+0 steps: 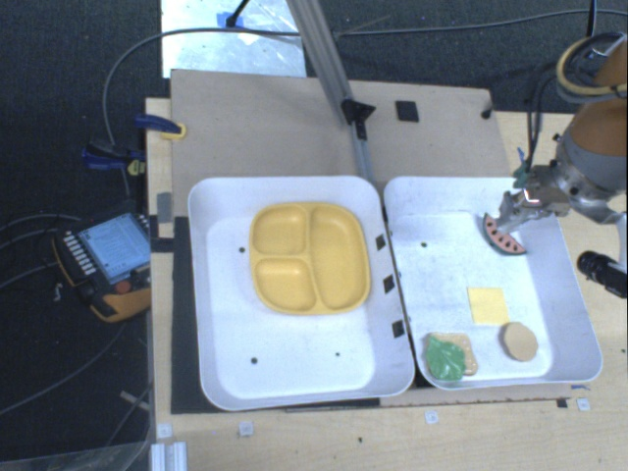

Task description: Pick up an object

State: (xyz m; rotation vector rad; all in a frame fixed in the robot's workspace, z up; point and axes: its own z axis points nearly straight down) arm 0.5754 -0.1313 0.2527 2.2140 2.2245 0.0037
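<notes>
Reaching in from the right, the arm (599, 135) brings its gripper (517, 207) low over the far part of the right bin (559, 263). Whether the gripper is clenched or released cannot be told, as its tip is small and blurred. Just beside the tip, touching or nearly so, a watermelon slice (501, 235) lies on the bin floor, red with a dark rind. Nearer the camera in the same bin lie a yellow square (488, 305), a tan round piece (519, 341) and, in the near left corner, a green-topped toast (449, 356). The left bin (211, 292) holds a yellow plate (310, 258) with three compartments, set toward its far side.
</notes>
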